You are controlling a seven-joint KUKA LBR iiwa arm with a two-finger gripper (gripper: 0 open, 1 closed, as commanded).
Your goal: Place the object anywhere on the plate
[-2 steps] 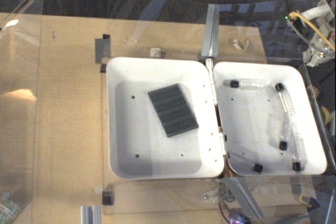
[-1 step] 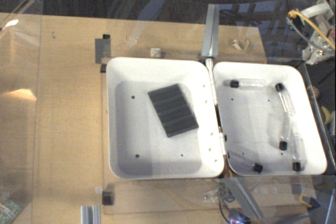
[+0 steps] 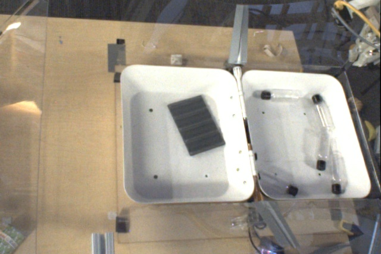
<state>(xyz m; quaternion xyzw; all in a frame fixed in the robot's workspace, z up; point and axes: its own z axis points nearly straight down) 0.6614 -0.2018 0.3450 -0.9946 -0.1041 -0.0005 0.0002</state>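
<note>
1. Bench (image 3: 65,146): pale wood top that carries two shallow white bins side by side, their inner rims touching.
2. Left bin (image 3: 134,187): holds one item, the dark grey ribbed plate.
3. Right bin (image 3: 351,128): holds several clear tubes.
4. Dark grey ribbed plate (image 3: 196,125): flat rectangular slab lying on the left bin's floor, near centre and toward the far side. It is turned at an angle to the bin walls and touches none of them.
5. Clear tubes (image 3: 322,128): black end caps, lying flat along the right bin's far, right and near sides, well apart from the plate.
6. Robot hardware (image 3: 362,33): white parts and a yellow cable at the upper right, beyond the right bin's far corner. Hand state: cannot tell.
7. Grey metal bar (image 3: 239,35): behind the seam between the bins.
</note>
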